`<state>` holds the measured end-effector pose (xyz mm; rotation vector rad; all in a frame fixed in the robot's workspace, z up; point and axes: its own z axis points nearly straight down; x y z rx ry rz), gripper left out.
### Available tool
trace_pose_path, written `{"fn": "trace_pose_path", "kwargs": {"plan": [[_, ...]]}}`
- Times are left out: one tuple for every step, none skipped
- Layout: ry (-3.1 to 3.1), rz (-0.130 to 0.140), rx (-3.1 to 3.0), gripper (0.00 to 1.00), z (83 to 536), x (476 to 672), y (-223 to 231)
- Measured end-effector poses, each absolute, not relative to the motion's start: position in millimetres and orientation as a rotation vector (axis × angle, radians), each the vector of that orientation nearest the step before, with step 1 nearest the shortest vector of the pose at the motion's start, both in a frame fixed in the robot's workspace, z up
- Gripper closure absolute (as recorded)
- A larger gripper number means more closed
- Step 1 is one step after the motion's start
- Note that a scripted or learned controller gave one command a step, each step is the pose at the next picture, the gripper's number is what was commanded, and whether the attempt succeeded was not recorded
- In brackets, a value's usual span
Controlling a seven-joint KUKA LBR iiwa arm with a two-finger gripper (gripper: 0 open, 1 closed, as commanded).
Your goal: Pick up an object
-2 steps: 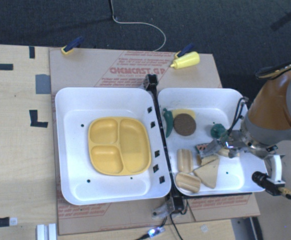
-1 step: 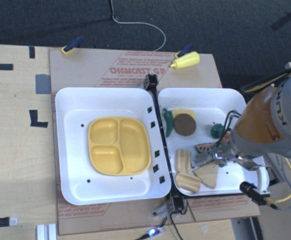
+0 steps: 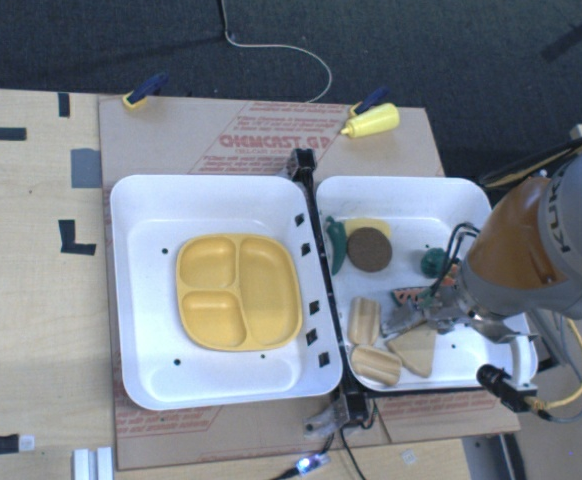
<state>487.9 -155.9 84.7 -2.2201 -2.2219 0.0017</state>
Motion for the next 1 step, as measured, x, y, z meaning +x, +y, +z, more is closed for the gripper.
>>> {"fn": "trace_pose_path", "kwargs": {"plan": [[-2.223,0.002,-2.223,1.00,95.3,488.2,-156.4]]}}
